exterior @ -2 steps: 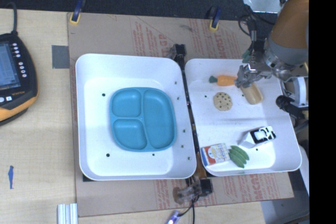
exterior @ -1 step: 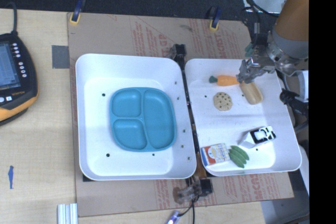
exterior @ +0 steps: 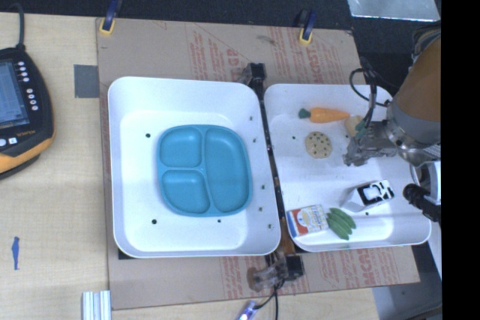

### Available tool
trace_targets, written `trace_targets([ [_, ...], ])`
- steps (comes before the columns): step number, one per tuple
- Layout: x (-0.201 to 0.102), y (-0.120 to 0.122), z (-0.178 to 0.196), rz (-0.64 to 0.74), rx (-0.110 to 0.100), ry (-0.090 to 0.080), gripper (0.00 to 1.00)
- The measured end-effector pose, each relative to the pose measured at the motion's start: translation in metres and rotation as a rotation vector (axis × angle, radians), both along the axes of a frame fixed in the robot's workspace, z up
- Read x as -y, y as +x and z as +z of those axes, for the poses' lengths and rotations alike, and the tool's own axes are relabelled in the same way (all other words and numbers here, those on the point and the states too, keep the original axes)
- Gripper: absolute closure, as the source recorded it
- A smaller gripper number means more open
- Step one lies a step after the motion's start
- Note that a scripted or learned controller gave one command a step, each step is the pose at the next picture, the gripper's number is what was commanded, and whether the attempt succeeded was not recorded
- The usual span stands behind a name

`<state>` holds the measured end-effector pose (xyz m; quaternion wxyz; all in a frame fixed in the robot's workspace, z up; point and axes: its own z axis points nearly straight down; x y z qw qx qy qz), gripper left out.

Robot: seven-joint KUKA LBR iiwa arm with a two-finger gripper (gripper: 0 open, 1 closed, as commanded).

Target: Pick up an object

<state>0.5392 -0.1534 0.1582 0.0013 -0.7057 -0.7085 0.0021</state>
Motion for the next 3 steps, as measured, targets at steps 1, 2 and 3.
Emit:
trace_targets([
  [1, 0.034, 0.051, 0.055, 0.0, 0.004, 0.0, 1.0],
  [2, 0.053, 0.07, 0.053, -0.001, 0.004, 0.001, 1.0],
  [3, 0.058, 0.08, 0.046, 0.001, 0.005, 0.0, 1.0],
])
